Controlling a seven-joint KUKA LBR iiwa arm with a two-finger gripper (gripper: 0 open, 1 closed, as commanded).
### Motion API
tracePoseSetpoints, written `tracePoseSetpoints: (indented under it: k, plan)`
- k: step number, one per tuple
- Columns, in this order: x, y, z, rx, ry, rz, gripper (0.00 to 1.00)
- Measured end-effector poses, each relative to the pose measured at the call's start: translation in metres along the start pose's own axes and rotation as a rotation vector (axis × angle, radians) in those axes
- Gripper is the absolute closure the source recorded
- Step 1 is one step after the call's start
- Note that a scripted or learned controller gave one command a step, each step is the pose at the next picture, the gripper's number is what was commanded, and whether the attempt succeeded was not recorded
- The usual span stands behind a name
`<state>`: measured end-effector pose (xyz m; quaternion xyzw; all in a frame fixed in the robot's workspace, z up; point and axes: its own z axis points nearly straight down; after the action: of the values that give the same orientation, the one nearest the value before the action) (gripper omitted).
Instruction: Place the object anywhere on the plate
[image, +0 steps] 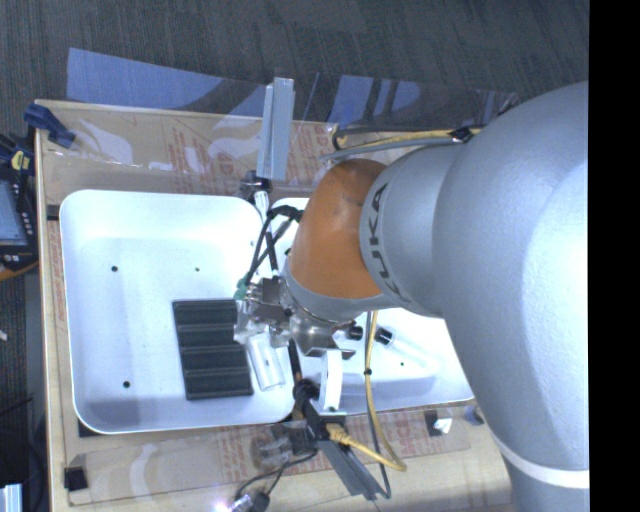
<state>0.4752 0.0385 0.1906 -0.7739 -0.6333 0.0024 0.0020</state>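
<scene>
A dark, ribbed rectangular plate (210, 348) lies flat in the lower right part of the left white bin (130, 270). My gripper (266, 360) hangs at the plate's right edge, just inside the bin's right wall, pointing down and to the left. The grey arm with its orange band (335, 240) reaches in from the right and hides most of the right bin (420, 375). I cannot make out any loose object; whatever lies beneath the wrist is hidden.
The wall between the two bins runs right under the wrist. Black cables (268, 240) loop from the wrist over the left bin's right rim. A yellow cable (368, 420) and a dark clamp (320, 440) sit at the bench's front edge.
</scene>
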Motion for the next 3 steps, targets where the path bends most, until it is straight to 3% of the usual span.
tracePoseSetpoints:
  k: [1,2,3]
  plan:
    - [0.096,-0.02,-0.041,-0.001,0.0,0.172,1.0]
    - [0.035,0.049,0.001,0.0,-0.001,0.213,1.0]
    - [0.1,0.047,-0.046,0.0,0.0,0.402,1.0]
